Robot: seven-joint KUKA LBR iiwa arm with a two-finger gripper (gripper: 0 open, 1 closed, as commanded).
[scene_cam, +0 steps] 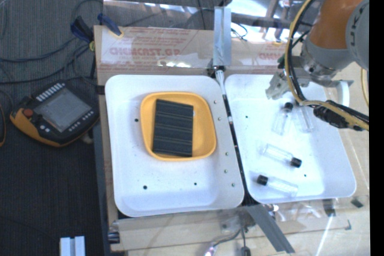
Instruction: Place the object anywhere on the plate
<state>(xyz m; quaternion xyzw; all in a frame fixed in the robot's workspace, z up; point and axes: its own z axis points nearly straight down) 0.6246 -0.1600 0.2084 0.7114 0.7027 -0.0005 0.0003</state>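
Two white bins sit side by side on the desk: the left bin [120,147] and the right bin [327,177]. The grey arm [339,15] with its orange band reaches in over the right bin's far side. A yellow plate [206,129] rests in the middle of the left bin. A dark ribbed block [173,128] lies flat on the plate. The claw [292,106] hangs low over the right bin with its clear fingers [303,120] spread apart, and nothing sits between them. Two small clear tubes [281,154] with black caps lie near the claw.
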